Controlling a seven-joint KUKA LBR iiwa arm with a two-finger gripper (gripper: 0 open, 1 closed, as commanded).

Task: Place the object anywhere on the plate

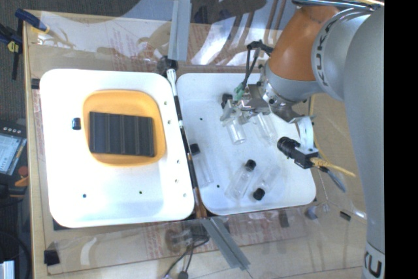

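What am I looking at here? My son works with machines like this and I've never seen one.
This is one picture from a camera fixed above a workbench, looking down at a slant. The big grey shape with the orange band on the right is a robot arm. At its end is the gripper, the part that picks things up; it is over the right bin. Whether it holds anything is too hard to tell here.

Two shallow white bins sit side by side. The right one holds several small clear vials with black caps. The left bin holds a yellow plate with a dark ribbed block lying on it. The job is to put an object onto that plate.
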